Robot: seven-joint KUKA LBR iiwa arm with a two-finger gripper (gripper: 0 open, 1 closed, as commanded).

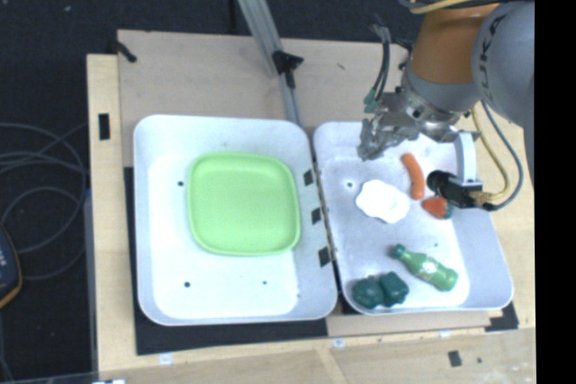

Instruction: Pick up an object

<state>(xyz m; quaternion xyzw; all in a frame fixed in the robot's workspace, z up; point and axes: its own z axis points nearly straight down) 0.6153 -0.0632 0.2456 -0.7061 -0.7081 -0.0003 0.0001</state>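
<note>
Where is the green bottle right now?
The green bottle lies in the right bin, toward its near edge, just right of the dark green block and below the white lump.

arm [504,31]: grey | orange band | dark cables | metallic wrist

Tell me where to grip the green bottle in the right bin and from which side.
Grip the green bottle across its wider body, near the white label, coming straight down from above. It lies flat, tilted diagonally, neck toward the upper left, so close the fingers across its long axis.
</note>
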